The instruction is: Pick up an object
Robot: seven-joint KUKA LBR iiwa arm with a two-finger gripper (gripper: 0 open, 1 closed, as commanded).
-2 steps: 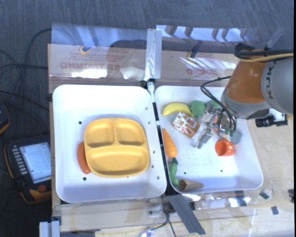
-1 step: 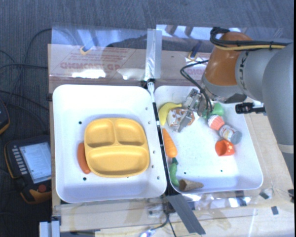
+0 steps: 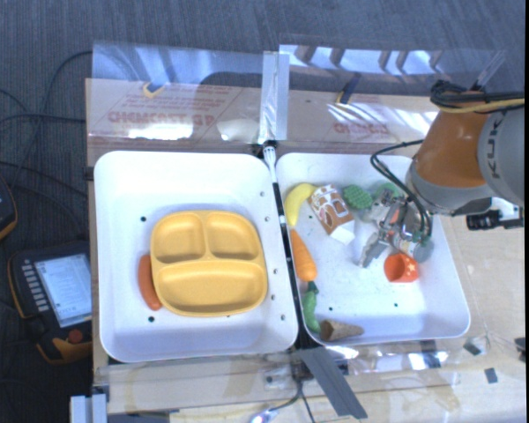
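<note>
1. Camera view, looking down on the bench: the gripper (image 3: 390, 236) hangs low in the right bin (image 3: 441, 311), with a red-orange object (image 3: 402, 268) just beside it at about five o'clock, close enough that contact cannot be ruled out.

2. Risk one: the likely target sits off to the side of the fingers (image 3: 371, 252) rather than between them, so a closing move would probably catch air or nudge it toward the bin wall.

3. Risk two: clutter. A green leafy item (image 3: 360, 197) and a small boxed item (image 3: 331, 210) lie near the gripper at ten o'clock; a banana (image 3: 298, 203), carrot (image 3: 303, 256) and cone (image 3: 339, 330) line the bin's nine-o'clock side. A stray sweep could drag any of them.

4. Fingers: metal prongs point down and toward nine o'clock, apparently spread a little, though how far is too blurred to judge. Nothing visible sits between them.

5. Left bin (image 3: 115, 263): a yellow divided tray (image 3: 210, 263) and a red piece (image 3: 145, 282) at its nine-o'clock edge lie well apart from the arm.
</note>
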